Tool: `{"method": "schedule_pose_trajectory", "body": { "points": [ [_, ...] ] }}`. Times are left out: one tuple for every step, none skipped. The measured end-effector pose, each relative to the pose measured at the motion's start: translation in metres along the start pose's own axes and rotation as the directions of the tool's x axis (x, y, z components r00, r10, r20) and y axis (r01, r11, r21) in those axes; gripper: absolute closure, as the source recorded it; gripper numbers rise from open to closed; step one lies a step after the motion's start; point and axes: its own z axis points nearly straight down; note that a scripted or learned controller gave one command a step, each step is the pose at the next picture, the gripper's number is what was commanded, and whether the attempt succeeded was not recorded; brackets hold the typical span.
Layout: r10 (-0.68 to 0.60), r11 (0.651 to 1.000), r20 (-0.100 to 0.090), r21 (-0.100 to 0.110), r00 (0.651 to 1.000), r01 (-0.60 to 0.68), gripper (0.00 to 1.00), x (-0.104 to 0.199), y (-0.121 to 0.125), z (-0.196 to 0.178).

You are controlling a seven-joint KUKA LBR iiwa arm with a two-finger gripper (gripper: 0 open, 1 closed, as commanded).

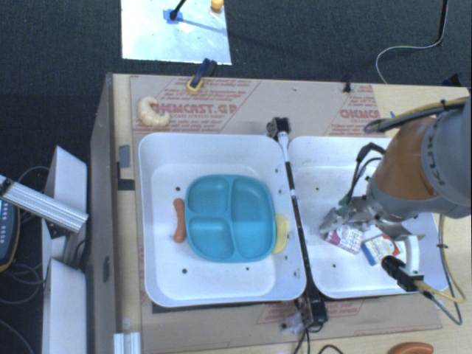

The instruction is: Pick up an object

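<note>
Grey hand (341,217) low over packets (346,237) in right bin (324,161); finger state unreadable. Best centred on one packet before closing.

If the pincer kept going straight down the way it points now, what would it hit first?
Most likely the small red-and-white packet lying on the right bin floor: the pincer hangs right at its upper left edge. Height above it is unclear from this single slanted view.

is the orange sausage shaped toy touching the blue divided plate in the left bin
Apart. The camera view shows a strip of white bin floor between the orange sausage-shaped toy and the left rim of the blue divided plastic plate.
</note>
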Motion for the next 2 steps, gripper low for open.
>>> {"method": "schedule_pose_trajectory", "body": {
  "points": [
    [-0.002, 1.000, 0.000, -0.002, 1.000, 0.002, 1.00, 0.0002, 0.0011, -0.0105],
    [-0.002, 1.000, 0.000, -0.003, 1.000, 0.002, 0.00, 0.0002, 0.0011, -0.0105]
  ]
}}
